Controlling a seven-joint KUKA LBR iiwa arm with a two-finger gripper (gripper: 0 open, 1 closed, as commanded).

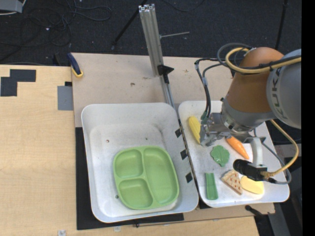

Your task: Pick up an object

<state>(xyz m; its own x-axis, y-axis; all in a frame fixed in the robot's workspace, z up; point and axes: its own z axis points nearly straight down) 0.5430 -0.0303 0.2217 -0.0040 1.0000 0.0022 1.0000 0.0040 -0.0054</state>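
Observation:
My gripper (208, 137) is low over the right bin (275, 193), under the grey and orange arm. A yellow corn cob (194, 128) lies just to its left, close against it. Right below it sits a green leafy piece (220, 155). An orange carrot (237, 147) lies to the gripper's right. Nearer the front of this bin are a green bar (211, 186), a tan cracker-like slice (232, 181) and a pale yellow wedge (252, 185). I see nothing lifted off the bin floor.
The left bin (96, 132) holds a green divided plate (145, 177) towards its front. A metal post (153, 41) stands behind the two bins. Clips (184, 154) line the divide between them.

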